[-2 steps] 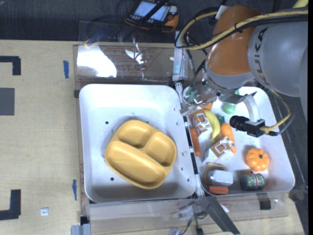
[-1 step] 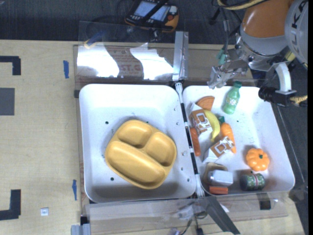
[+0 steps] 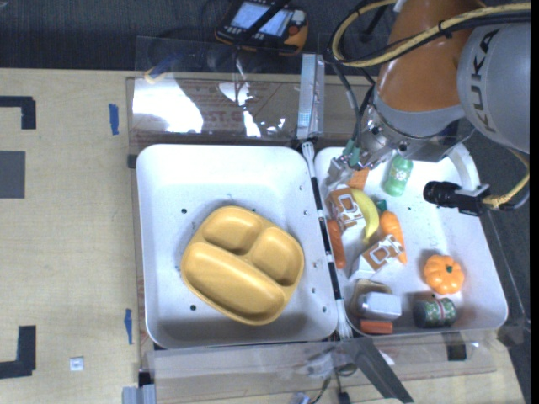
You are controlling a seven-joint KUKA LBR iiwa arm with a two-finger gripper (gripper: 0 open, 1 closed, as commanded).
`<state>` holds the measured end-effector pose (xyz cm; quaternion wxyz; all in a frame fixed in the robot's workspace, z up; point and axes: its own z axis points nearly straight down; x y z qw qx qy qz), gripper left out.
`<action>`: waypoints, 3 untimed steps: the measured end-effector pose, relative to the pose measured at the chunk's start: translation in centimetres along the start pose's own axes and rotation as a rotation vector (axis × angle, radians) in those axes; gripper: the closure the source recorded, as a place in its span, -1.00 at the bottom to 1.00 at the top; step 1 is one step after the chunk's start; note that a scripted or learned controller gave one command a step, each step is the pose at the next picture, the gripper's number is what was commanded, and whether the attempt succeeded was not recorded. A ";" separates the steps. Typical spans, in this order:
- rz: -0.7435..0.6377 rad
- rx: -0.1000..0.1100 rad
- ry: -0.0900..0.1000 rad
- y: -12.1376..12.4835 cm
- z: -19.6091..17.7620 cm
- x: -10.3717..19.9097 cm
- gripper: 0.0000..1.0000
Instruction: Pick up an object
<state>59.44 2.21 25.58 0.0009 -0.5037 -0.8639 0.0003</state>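
The gripper (image 3: pixel 352 160) sits in the upper middle of the frame, low over the top left corner of the right bin (image 3: pixel 493 263), with the arm's orange band above it toward the upper right. Whether its fingers are apart or together I cannot tell; the wrist hides most of them, and nothing is plainly seen between them.

Just below it, toward the frame's centre, lies a crowded cluster: a small printed carton (image 3: pixel 344 204), a banana (image 3: pixel 367 212) curving down beside it, and a carrot (image 3: pixel 391 225) further right. The carton looks the nearest candidate, almost under the fingertips. A green bottle (image 3: pixel 397 175) stands just right of the gripper.

To do this step well, the descent should probably centre on one item and straddle its narrow side, since neighbours touch and could jam a finger. A pumpkin (image 3: pixel 444 273) at lower right stands apart. The left bin (image 3: pixel 160 225) holds a yellow tray (image 3: pixel 242 263).
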 end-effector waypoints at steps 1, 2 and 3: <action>0.166 0.002 0.001 -0.4 1.2 -0.7 1.00; 0.093 0.000 0.000 -1.7 1.2 8.5 1.00; 0.088 -0.004 -0.003 2.1 1.3 -0.7 1.00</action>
